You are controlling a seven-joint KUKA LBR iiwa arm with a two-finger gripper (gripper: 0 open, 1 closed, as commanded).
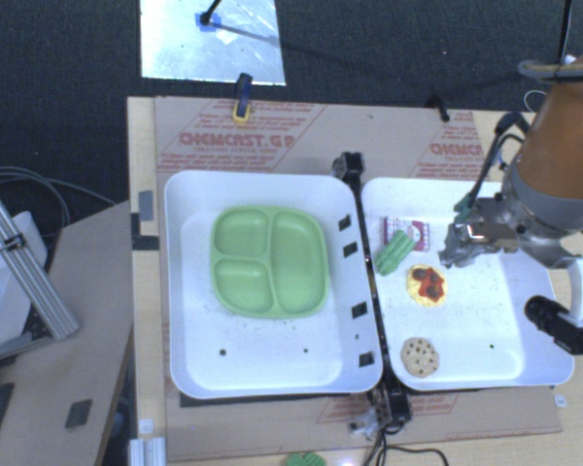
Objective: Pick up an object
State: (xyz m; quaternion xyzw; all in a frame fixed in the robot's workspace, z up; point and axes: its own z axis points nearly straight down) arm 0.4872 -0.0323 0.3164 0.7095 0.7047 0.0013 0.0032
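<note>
Green divided plate (pixel 270 262) in left bin (pixel 189 348)

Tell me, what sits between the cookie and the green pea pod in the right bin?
In the camera view, the small pizza toy lies between the cookie and the pea pod.

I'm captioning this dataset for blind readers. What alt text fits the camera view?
A grey robot arm's gripper hovers over the right white bin, which holds a green pea pod, a small pizza toy, a cookie and a pink-and-white packet. The left bin holds a green divided plate.
</note>
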